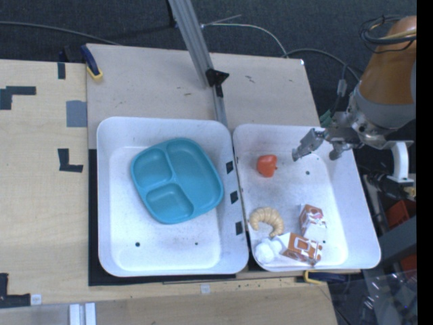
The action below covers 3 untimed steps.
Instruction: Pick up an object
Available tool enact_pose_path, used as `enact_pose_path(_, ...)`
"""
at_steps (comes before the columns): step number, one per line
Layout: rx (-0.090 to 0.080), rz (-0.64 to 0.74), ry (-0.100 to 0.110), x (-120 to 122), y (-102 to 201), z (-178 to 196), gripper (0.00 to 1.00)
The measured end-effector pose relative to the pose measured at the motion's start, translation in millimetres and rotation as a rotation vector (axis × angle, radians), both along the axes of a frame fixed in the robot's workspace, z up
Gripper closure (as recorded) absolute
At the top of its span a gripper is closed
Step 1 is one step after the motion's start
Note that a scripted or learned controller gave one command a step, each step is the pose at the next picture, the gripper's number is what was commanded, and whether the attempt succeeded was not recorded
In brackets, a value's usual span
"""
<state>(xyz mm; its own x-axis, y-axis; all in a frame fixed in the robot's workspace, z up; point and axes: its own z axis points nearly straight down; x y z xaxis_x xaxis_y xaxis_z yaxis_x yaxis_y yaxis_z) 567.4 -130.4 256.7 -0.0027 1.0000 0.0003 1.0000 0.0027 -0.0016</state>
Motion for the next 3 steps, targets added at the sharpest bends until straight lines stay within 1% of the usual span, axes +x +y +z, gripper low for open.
enact_pose_path(1,0.000,0.000,0.000,0,0,0,0.00)
enact_pose_path(2,-0.001,-0.001,0.004,3,2,-44,0.00)
enact_pose_path(3,0.000,-0.001,0.007,-4,8,-107,0.00)
